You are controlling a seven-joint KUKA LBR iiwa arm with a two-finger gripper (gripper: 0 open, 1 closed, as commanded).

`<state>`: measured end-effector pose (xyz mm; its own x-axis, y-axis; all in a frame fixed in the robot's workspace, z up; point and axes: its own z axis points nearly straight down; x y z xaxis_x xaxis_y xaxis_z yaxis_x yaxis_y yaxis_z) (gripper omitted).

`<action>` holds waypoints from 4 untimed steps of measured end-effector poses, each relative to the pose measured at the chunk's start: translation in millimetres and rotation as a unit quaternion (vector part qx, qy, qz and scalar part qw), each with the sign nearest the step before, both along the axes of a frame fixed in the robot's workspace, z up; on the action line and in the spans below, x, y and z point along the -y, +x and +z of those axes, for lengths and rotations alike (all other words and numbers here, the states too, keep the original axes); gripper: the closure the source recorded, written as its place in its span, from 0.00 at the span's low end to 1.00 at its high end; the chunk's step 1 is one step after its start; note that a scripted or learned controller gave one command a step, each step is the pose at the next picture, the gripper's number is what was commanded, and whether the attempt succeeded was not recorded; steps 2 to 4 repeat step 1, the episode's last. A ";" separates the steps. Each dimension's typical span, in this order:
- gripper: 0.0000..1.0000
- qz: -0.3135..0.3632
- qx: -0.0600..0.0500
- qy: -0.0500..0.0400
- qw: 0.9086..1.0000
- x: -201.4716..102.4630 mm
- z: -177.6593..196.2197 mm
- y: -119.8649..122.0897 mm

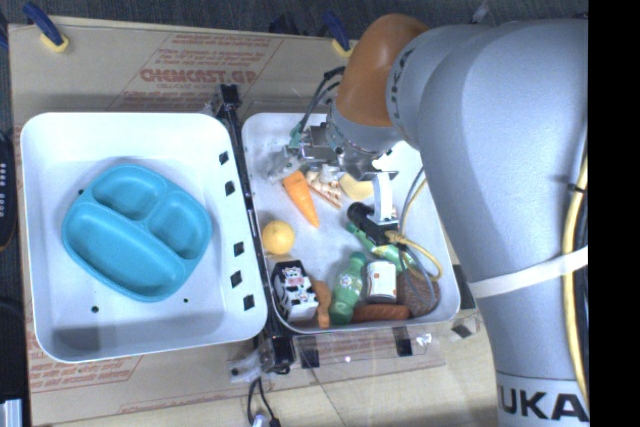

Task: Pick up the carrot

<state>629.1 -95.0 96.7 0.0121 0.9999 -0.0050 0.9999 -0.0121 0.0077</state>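
**Desk:** What are you looking at, operator?

**Bench:** You have the grey arm with its orange wrist band (375,65) reaching over the right-hand shallow white bin (432,215). The two-finger gripper (318,147) hangs at the bin's far end, just above the small orange tapered carrot (301,198). Whether it is open or closed, you cannot tell from this slant; the wrist hides it.

**Desk:** And the carrot itself?

**Bench:** It lies flat on the bin floor, tip pointing toward the near side, nothing gripping it. A round yellow lemon-like fruit (278,236) sits near its tip, pale bits of toy food (327,181) touch its right side, and a green plastic bottle (348,285) lies well apart at the near end. The blue compartment tray (137,231) sits in the left bin.

**Desk:** How should you play the grasp?

**Bench:** Judging from this, you want the fingers set across the carrot's thicker upper half, at right angles to its length, and lowered straight down. Keep clear of the pale pieces on the right, or you may pinch those instead.
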 end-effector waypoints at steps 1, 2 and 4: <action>1.00 0.003 -0.001 0.000 1.000 0.1 12.2 0.6; 1.00 0.003 -0.001 0.000 1.000 0.1 12.2 0.6; 1.00 0.003 -0.001 0.000 1.000 0.1 12.2 0.6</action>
